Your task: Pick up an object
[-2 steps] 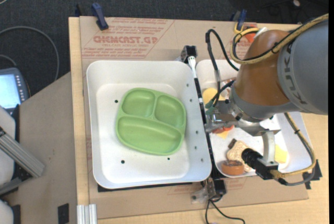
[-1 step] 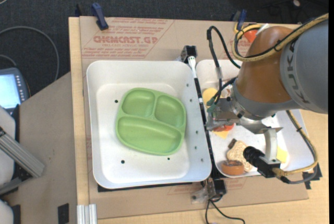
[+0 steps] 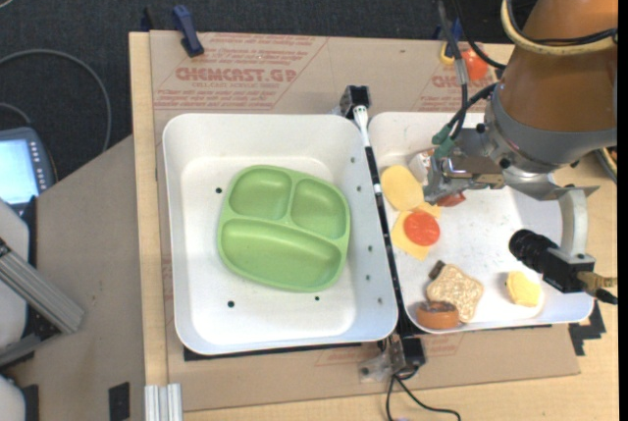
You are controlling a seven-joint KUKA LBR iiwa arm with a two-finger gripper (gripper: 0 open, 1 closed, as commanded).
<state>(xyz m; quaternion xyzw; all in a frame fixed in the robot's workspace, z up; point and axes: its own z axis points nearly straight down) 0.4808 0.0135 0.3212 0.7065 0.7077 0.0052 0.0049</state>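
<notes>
1. Gripper hangs low over the near-left part of the right bin, at the end of the grey arm with its orange band. Whether it is released or clenched cannot be told from this angle.
2. No object can be seen in its grasp. A small red bit shows just under it, but I cannot tell if that is held, lying loose, or part of the tool.
3. Candidates all lie on the right bin's floor:
   - the yellow oval piece is just beside the gripper, toward the divider;
   - the red disc sits on a yellow slice, near and below the gripper;
   - the bread slice touches a brown piece at the near rim;
   - the small yellow lump is well apart, nearer the arm's side.
4. Left bin holds a green divided plate, lying flat, well away from the tool.
5. Judgement: the task is at the approach or grasp stage. The pick itself is not shown as done, and the lift clear of the bin is left. The yellow oval piece or the red disc looks the likeliest target.
6. Writing: the brown board under the bins carries red print reading "CHEMCAST GP". The smaller lines above it are too fine to read. A repeat of the print by the right bin is partly hidden by the arm.
</notes>
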